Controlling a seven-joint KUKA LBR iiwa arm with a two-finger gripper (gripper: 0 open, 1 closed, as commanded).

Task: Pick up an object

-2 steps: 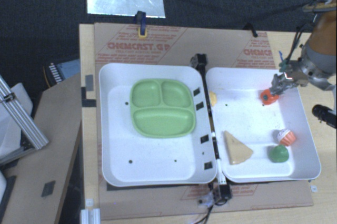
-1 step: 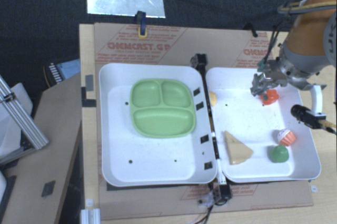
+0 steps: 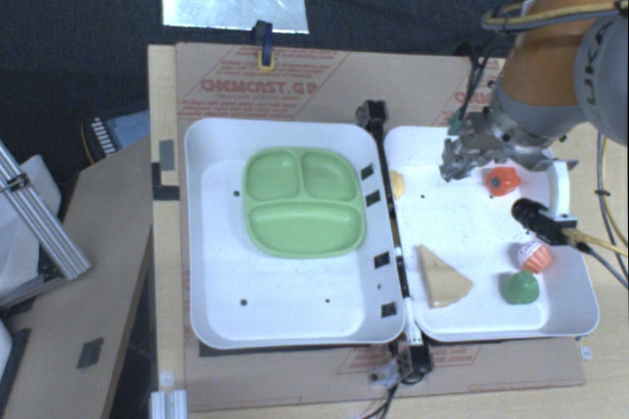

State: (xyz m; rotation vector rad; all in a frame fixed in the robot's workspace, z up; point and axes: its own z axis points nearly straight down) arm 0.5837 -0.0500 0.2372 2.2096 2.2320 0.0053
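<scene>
Reaching: gripper (image 3: 458, 161) is lowered into the right bin (image 3: 575, 324), likely for a pick.
Fingers: state cannot be told.
Candidates: orange object (image 3: 502, 179) just beside gripper; wedge (image 3: 442, 276) and green ball (image 3: 520, 288) nearer the front.
Left bin (image 3: 211, 314): green tray (image 3: 303, 202) is housed, apart.

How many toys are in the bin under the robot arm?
5: an orange-red toy beside the gripper, a small yellow piece at the divider, a tan wedge, an orange-white toy, a green ball. The arm may hide more.

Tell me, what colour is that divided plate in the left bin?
Light green; the divided plate shows plainly in the camera view.
</scene>
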